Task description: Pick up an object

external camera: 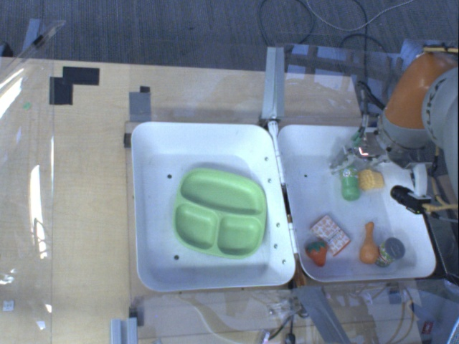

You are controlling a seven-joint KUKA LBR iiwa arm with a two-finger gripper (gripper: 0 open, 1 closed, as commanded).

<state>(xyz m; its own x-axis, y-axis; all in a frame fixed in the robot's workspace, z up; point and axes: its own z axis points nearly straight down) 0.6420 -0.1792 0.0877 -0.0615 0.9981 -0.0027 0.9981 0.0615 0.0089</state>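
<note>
Gripper [356,155] is hovering over the right bin [308,142], can't tell what it's got, if anything, with the green bottle [350,185] sitting just below it beside the corn [371,180], so it's needing a straight drop, squeezing the bottle alone.

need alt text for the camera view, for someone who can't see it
A grey arm's gripper hangs over a green bottle and a yellow corn cob in the right white bin, which holds several small toys. The left bin holds a green divided tray.
</note>
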